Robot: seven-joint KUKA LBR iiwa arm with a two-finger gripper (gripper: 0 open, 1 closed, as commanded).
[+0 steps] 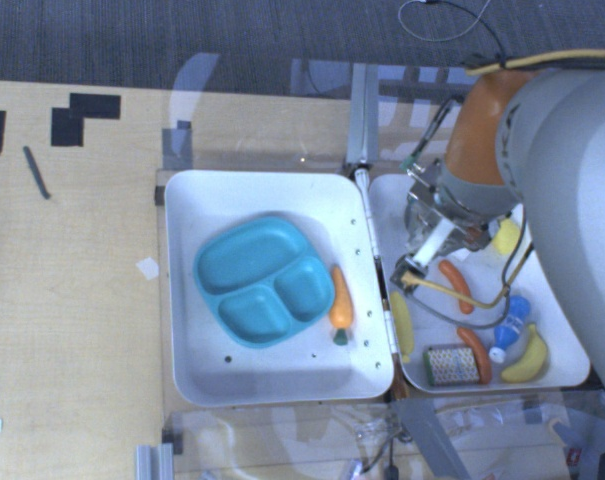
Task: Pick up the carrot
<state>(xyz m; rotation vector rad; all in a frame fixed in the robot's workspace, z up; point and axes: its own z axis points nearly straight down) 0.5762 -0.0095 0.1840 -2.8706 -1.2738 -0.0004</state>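
Tapered orange carrot [340, 301] w/ dark green stub end. Three-compartment plastic plate [265, 281]: plain turquoise blue. Left shallow bin [182, 298] & right shallow bin [385, 213]: white. Curved banana [527, 361]: yellow. Small plastic bottle [509, 328]: blue & white. Metal grater [451, 365]: grey, fine mesh pattern. Robot arm [582, 188]: grey, orange band. Wooden bench [72, 298]: pale tan w/ black patches.

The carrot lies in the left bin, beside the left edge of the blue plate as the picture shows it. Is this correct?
Not quite. The carrot does lie in the left bin, but beside the right edge of the blue plate, between the plate and the bin's right wall. The camera view shows this.
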